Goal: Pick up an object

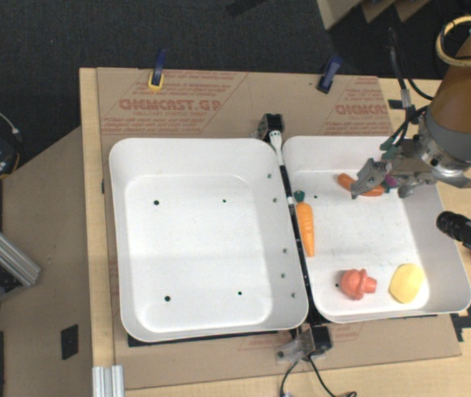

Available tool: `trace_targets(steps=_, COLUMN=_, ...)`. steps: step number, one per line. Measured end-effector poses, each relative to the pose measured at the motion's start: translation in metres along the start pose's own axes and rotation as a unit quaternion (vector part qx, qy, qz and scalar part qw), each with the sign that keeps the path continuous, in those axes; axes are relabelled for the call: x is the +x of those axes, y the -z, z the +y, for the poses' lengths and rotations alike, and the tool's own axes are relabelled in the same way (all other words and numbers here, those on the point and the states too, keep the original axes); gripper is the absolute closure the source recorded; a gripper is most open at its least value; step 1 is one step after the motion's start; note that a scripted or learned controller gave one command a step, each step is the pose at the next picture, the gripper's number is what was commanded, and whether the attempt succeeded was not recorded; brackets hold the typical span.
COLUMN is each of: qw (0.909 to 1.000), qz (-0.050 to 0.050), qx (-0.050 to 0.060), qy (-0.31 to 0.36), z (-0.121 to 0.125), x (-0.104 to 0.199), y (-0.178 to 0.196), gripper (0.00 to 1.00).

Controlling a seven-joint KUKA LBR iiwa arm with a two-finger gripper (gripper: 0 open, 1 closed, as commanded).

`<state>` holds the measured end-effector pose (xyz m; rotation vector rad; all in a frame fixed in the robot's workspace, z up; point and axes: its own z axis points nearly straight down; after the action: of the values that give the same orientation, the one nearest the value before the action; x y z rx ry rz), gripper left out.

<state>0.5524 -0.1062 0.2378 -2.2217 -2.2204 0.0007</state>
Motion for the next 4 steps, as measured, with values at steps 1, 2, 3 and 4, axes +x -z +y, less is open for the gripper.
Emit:
trace_targets(steps=1, qw=1.0, qz=-0.003, qx=-0.007, qy=-0.001, z=0.006, x=-0.041, y=0.11, gripper=0.0)
trace_targets(steps=2, qw=1.0, qz=-0.005, qx=-0.007, qy=-0.004, z=-0.029, x=-0.119, y=0.209, gripper=0.0)
trace_targets(steps=3, qw=1.0, qz=-0.004, qx=-0.008, qy=0.002, z=0.009, x=-0.117, y=0.304, gripper=0.0)
trace_targets(steps=4, qw=1.0, qz=-0.001, qx=-0.002, qy=0.002, z=0.077, x=-0.1, y=0.296, gripper=0.0)
